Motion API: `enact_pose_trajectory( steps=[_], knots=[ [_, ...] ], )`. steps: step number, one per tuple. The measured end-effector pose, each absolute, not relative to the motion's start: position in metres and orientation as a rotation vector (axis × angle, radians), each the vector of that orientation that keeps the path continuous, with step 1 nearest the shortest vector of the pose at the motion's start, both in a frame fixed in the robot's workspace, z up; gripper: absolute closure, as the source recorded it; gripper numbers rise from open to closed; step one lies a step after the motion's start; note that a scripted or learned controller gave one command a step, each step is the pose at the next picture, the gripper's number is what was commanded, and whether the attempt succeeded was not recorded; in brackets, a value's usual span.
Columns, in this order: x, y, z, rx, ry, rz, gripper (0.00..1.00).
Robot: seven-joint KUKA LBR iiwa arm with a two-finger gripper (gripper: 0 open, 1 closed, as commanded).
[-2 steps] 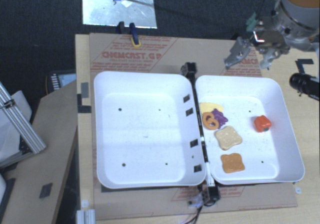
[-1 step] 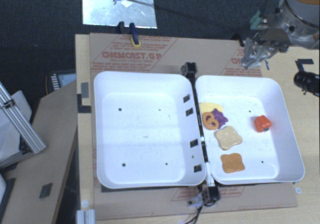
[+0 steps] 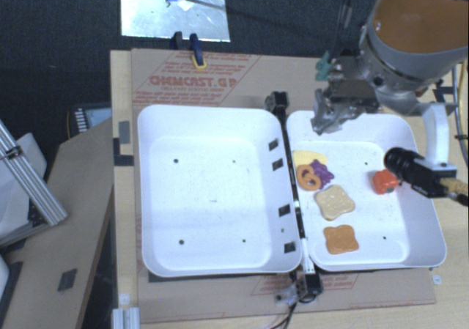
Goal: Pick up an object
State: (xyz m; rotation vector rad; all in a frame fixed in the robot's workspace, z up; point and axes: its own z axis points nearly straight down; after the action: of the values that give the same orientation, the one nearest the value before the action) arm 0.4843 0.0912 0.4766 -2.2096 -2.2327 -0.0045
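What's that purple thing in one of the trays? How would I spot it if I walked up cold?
Start at the right-hand white bin, the one under the grey and orange arm. Near its left wall, toward the far end, sits a cluster of toy foods. The purple piece lies between a yellow slice and an orange pretzel, touching the pretzel; it is the only purple item.

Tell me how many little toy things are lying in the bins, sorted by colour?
Yellow: 1, a flat piece
Purple: 1
Orange-brown: 2, a ring and a toast slice
Pale tan: 1, a bread slice
Red-orange: 1
Total: 6
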Motion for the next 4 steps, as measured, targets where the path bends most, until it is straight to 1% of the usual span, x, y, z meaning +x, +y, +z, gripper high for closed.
enact_pose_trajectory(
  steps=[2,3,4],
  knots=[
    [0.487,0.191,0.537,-2.212,-2.233,-0.010,1.00],
    [0.502,0.237,0.535,-2.213,-2.230,-0.005,1.00],
    [0.486,0.234,0.535,-2.215,-2.227,-0.002,1.00]
  ],
)
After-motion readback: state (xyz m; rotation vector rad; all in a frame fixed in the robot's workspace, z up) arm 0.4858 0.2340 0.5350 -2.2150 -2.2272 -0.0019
